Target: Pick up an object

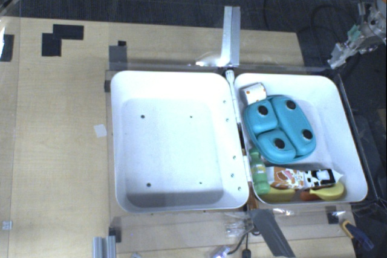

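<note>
several objects (279,129) lie in the right bin (338,107), well below the tool (343,52).

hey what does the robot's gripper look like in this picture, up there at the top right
The gripper looks like a small pale grey-white metallic assembly with light, angular parts, seen against the dark floor beyond the right bin. Some greenish and tan bits sit on the hardware behind it. It is small and blurred, so markings and cables can't be made out.
</note>
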